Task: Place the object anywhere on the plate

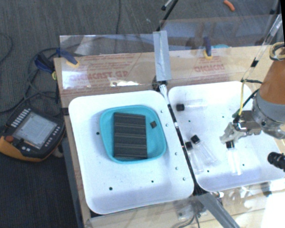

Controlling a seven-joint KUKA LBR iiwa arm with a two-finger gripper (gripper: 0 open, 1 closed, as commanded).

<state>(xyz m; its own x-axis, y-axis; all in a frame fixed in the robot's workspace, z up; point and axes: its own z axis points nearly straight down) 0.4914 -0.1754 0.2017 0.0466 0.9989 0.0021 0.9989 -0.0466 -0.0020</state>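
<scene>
A: Hand [232, 136] status?

B: Low in the right bin [225, 178], just above a clear vial [233, 158]; whether it grips cannot be told.

A: Plate [132, 134]?

B: Teal, rounded, in the left bin at 9 o'clock, carrying a dark ribbed block [129, 135].

A: Risk?

B: Smooth, round vials probably roll or slip; little bare plate remains.

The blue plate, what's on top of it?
On the blue plate lies a dark ridged rectangular block, with a small black piece beside it. The plate's middle under the block is hidden.
</scene>
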